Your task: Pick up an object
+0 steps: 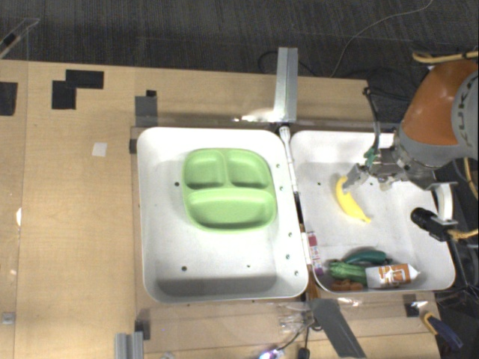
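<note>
Gripper [358, 176] hovers spread just above banana's [351, 200] far end in right bin [322, 155]. Risk: curved banana rolls or slips sideways as fingers close off-centre.

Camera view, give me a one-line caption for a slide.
Arm's end effector hovers by a banana in the right bin; a green divided plate sits in the left bin.

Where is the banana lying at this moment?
In the camera view, the banana lies in the right bin, near its middle, just below the gripper and above the cluster of items at the bin's lower edge.
</note>
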